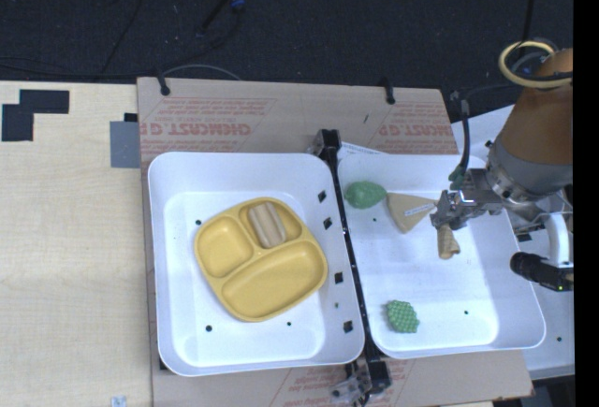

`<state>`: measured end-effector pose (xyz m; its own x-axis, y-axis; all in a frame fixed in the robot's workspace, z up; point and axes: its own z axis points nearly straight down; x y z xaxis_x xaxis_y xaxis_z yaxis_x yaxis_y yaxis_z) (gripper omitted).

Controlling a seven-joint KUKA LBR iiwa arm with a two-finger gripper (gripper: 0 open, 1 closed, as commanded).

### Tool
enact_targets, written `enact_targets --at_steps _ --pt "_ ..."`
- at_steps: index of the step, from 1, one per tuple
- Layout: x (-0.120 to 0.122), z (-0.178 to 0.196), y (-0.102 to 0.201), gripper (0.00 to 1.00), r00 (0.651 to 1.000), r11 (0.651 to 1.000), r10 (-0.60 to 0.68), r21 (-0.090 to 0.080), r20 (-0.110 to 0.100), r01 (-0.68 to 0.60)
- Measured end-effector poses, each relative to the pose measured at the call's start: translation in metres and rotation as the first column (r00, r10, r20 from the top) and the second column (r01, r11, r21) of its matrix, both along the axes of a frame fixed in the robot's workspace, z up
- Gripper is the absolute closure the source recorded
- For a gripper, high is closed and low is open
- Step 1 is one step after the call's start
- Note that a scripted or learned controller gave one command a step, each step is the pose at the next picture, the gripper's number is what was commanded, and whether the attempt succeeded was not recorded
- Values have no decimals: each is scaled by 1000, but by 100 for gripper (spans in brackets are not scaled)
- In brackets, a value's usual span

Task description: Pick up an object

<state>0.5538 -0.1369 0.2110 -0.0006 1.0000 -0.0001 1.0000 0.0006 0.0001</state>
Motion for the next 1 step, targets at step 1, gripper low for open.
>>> enact_targets --at_steps 1 --pt "-6 59 -7 100 1000 1000 0 -1 3 0"
